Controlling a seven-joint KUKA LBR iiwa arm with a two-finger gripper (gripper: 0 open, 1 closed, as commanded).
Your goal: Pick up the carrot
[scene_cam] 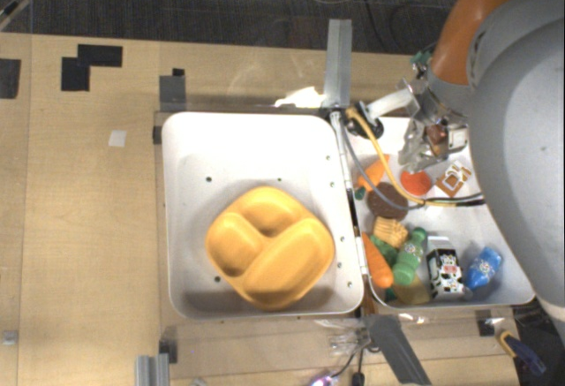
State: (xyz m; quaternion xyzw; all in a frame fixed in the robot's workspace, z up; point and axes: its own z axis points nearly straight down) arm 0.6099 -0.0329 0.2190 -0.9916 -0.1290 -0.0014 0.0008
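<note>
My claw (422,148) hangs over the far part of the right bin (508,291); I cannot tell its state. The carrot (378,261) lies along that bin's left wall, near corner, touching a green bottle (409,257). I'd approach along the wall and grip across its width, avoiding the bottle.
</note>
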